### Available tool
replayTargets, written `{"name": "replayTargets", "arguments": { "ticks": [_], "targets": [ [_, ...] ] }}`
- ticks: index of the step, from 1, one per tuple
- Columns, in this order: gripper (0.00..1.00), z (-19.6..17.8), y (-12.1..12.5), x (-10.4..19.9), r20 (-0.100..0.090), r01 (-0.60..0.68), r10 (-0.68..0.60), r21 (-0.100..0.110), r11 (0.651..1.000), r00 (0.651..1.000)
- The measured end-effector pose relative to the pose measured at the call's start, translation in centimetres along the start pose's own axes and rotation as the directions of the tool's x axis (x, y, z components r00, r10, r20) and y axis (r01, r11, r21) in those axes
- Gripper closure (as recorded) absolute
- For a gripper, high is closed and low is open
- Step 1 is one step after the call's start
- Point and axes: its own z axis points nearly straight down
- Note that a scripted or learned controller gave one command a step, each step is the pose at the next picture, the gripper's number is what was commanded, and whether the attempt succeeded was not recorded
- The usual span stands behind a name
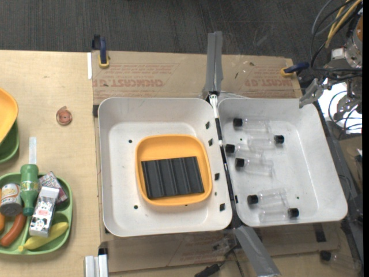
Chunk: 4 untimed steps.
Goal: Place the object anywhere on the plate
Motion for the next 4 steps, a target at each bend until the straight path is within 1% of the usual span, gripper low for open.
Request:
{"name": "replayTargets", "arguments": {
  "ticks": [1, 2, 3, 4],
  "targets": [
    [0.00, -5.5, 0.0, 0.0, 0.000, 0.279, -0.279, 0.002, 0.960, 0.960],
    [0.00, -2.9, 0.0, 0.0, 0.002, 0.559, -0.559, -0.002, 0.829, 0.829],
    [0.00, -0.1, 0.8, -1.8, 0.003, 0.797, -0.797, -0.002, 0.604, 0.604],
    [0.00, -1.0, 0.3, -0.8, 0.002, 0.902, -0.902, -0.002, 0.431, 0.431]
  ]
}}
